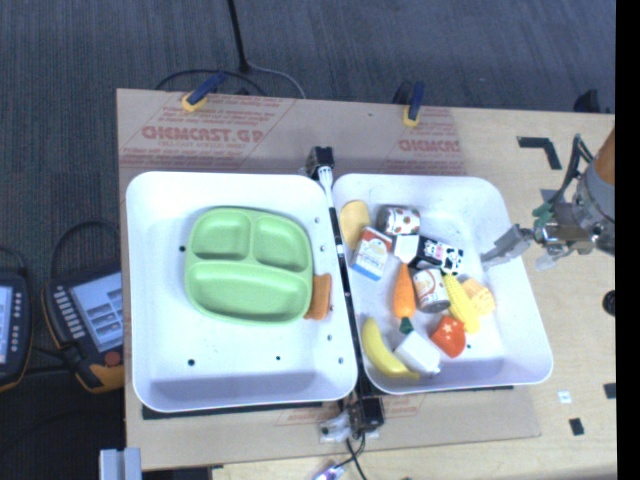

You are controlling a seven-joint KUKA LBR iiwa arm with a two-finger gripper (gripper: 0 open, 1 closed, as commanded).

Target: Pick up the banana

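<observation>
The yellow banana (381,349) lies in the right bin (520,368), near its front left corner. It rests beside a white block (420,352) and a red tomato-like piece (449,336). My gripper (523,252) hangs at the right rim of that bin, well to the right of the banana and further back. It is open and nothing sits between its fingers (501,246). The grey arm comes in from the right edge.
Several toy foods crowd the right bin: an orange carrot (402,290), a can (430,288), small cartons (372,253), a yellow corn piece (470,298). The left bin (160,368) holds a green divided plate (250,265) and an orange piece (321,295).
</observation>
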